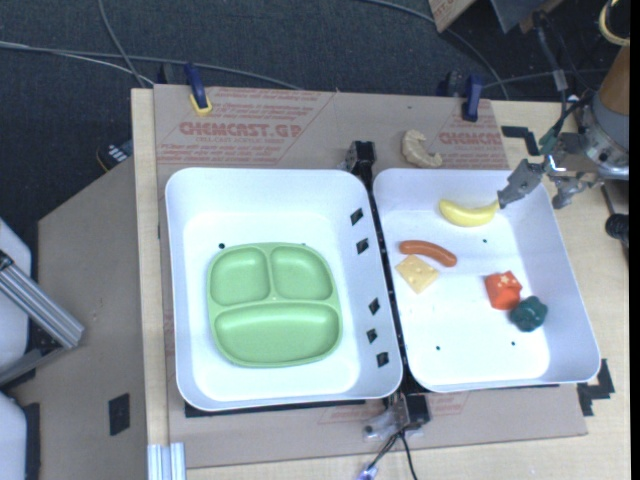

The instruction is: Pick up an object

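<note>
End effector [535,180] at the upper right corner of the right bin [570,298], hanging over the rim, its two slim grey fingers parted and nothing between them; one fingertip points toward the banana [467,212], which lies just beside it on the bin floor. Taking the banana as landmark: it rests near the far wall of the right bin, a small yellow crescent, smooth and probably hollow moulded plastic, so likely light, stiff and somewhat slippery. Judged as the nearest candidate for the pick, it would best be taken across its thick middle, fingers set square to the curve, since the tapered ends would tend to squirt out. Below the banana and slightly left lies a sausage [428,253], a glossy orange-red cylinder, and touching or nearly touching that, a pale yellow cheese wedge [417,274], flat-faced and matte. Well below and right of the banana sit a red block-like toy [503,288] and, just beside it, a dark green knobbly piece [528,313], perhaps broccoli; its lumpy surface may offer better purchase than the smoother toys. Left of the banana, across the divider, the left bin [190,208] holds a pale green compartment plate [274,304] with three shallow wells, matte and rigid. Above the banana, outside the bins on the cardboard-covered bench [260,126], lies a beige irregular object [421,148], its nature unclear. Both bins are thin white plastic with rounded corners.
</note>
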